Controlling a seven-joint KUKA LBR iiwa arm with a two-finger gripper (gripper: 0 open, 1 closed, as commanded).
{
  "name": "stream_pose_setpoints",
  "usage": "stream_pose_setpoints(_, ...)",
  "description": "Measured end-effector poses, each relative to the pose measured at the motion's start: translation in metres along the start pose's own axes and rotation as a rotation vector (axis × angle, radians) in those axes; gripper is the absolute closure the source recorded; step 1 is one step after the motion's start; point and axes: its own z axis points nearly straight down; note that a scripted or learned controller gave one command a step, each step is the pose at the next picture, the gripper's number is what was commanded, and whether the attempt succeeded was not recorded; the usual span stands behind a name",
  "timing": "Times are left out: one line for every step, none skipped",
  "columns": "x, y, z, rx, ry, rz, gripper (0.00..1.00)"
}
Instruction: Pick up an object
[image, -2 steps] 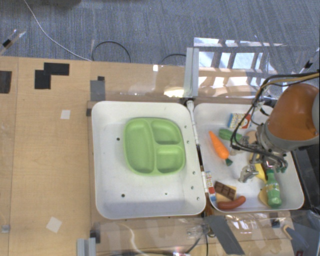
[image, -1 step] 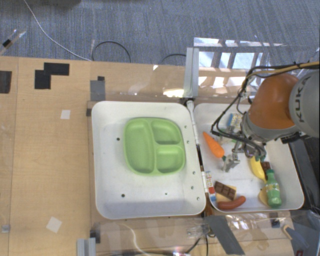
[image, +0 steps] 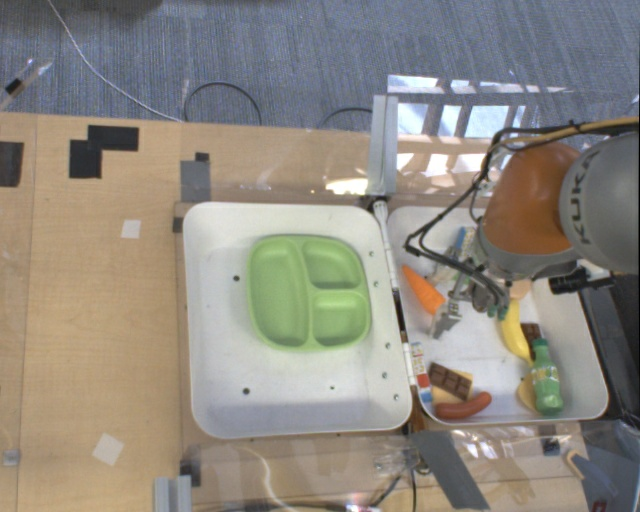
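We see our claw (image: 447, 318) hanging empty, fingers slightly parted, with the toy carrot (image: 424, 288) just to its upper left, long axis slanting diagonally.

one camera, fixed high over the bench (image: 90, 330), looks down at a slant, set back enough that both white bins (image: 210, 300) fit, with grey carpet (image: 250, 50) beyond the bench.
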Motion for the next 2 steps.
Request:
stream_pose_setpoints(-0.011, 0.006, 0.001, -0.001, 0.002, 0.031, 0.0)
stream_pose_setpoints(-0.016, 0.008, -0.015, -0.002, -0.016, 0.023, 1.0)
